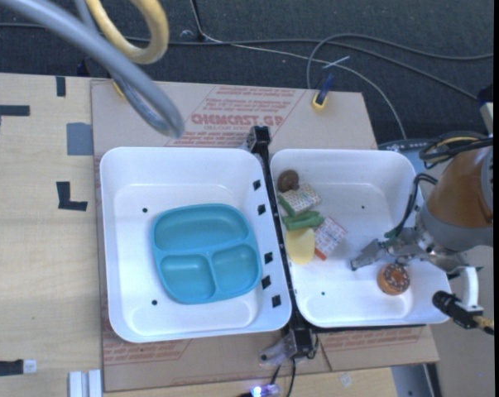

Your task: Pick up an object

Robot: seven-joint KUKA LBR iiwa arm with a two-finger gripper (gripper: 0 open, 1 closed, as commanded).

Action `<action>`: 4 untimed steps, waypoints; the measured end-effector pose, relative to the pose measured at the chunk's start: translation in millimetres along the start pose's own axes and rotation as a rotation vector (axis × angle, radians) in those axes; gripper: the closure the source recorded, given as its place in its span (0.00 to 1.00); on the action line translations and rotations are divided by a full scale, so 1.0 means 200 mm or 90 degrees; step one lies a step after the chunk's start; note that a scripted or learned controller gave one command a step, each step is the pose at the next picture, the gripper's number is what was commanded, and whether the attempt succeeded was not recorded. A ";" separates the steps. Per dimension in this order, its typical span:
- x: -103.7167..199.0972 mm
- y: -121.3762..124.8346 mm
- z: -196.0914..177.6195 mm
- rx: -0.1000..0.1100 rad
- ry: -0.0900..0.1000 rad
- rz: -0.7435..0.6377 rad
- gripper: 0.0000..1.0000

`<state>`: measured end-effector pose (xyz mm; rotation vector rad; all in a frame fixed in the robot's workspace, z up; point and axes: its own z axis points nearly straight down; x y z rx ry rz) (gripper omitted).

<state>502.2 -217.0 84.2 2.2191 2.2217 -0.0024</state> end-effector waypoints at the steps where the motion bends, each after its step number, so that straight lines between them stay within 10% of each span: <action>1: -0.01 0.01 -0.06 -0.003 -0.002 0.000 1.00; 4: 0.03 0.01 -0.82 -0.001 0.001 0.000 1.00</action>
